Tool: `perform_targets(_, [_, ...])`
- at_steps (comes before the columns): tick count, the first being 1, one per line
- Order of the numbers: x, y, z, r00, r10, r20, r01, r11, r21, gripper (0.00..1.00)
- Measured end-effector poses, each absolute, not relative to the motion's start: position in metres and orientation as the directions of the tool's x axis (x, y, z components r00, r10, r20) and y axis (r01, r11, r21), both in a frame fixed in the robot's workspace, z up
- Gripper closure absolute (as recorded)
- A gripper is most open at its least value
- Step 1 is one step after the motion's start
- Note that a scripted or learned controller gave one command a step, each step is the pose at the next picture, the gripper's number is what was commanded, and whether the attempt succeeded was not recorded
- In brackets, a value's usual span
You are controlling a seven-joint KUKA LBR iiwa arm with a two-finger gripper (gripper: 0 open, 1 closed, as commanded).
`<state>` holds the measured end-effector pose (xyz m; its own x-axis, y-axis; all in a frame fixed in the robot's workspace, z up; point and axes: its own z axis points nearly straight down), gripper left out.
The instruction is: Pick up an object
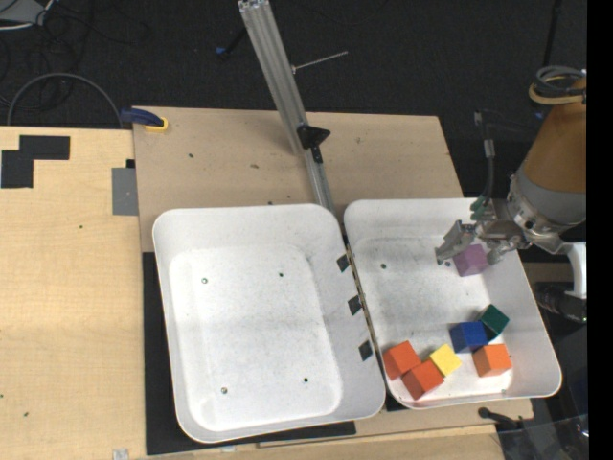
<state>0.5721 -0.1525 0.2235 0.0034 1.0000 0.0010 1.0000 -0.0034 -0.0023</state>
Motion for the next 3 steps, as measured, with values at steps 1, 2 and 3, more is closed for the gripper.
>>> perform_targets(1, [0.599,-0.097,0.089,-0.003,1.0,-0.001,1.0,0.003,0.0,0.0])
perform_targets(2, [0.579,-0.042,0.365,-0.003,1.0,0.0,1.0,0.003,0.007,0.0])
perform_targets(3, [0.513,-0.023,0.29,0.002,1.0,0.001,1.0,-0.002,-0.013,0.0])
